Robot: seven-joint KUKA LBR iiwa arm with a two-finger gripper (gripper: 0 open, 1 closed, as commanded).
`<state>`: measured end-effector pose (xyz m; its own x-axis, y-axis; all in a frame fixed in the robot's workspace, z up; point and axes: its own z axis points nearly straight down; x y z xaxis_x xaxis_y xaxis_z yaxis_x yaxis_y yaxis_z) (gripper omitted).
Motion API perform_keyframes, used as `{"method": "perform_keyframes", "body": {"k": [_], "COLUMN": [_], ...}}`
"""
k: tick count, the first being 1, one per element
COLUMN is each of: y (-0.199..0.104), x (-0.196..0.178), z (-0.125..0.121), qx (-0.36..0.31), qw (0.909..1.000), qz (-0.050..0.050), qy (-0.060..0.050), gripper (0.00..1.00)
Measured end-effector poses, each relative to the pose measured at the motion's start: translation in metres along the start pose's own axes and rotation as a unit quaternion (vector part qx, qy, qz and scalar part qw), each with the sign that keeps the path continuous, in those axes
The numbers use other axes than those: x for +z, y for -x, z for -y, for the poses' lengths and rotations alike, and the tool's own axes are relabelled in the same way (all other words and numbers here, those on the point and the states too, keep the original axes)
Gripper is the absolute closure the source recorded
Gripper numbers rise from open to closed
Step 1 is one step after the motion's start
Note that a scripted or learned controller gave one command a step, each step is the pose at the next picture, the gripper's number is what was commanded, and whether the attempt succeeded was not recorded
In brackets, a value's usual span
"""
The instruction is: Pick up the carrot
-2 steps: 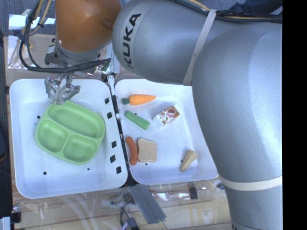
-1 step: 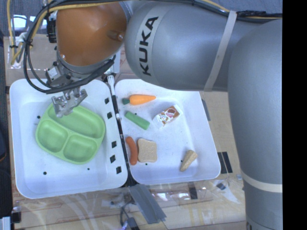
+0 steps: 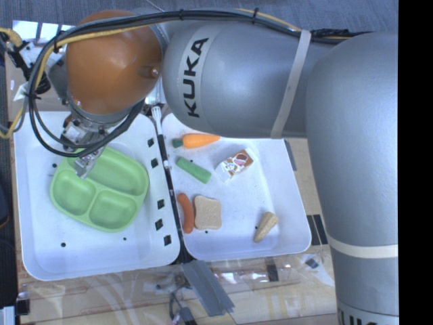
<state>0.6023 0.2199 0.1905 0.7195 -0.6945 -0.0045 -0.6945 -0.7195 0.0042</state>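
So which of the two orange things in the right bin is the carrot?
The carrot is the tapered one with a green stem end, lying at the bin's far edge. The other, a sausage, is blunt at both ends, beside the bread slice.

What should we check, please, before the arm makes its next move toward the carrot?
1. Carrot in plain sight, top of the right bin: ok.
2. Gripper positioned over the carrot: not ok; it hangs over the green divided plate in the left bin.
3. Carrot free of neighbours: ok; the green stick lies apart, below it.
4. Finger opening ready: cannot tell.
5. Gripper carrying nothing: cannot tell.
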Motion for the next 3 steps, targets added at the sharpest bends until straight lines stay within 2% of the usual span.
{"method": "perform_keyframes", "body": {"k": [1, 2, 3], "y": [0.014, -0.007, 0.073], "x": [-0.005, -0.014, -0.031], "z": [-0.017, 0.003, -0.069], "qx": [0.09, 0.311, 0.093], "qw": [0.996, 0.9504, 0.9957], "qz": [-0.001, -0.001, -0.001], "qy": [-0.001, -0.004, -0.002], "gripper": [1.0, 1.0, 1.0]}}
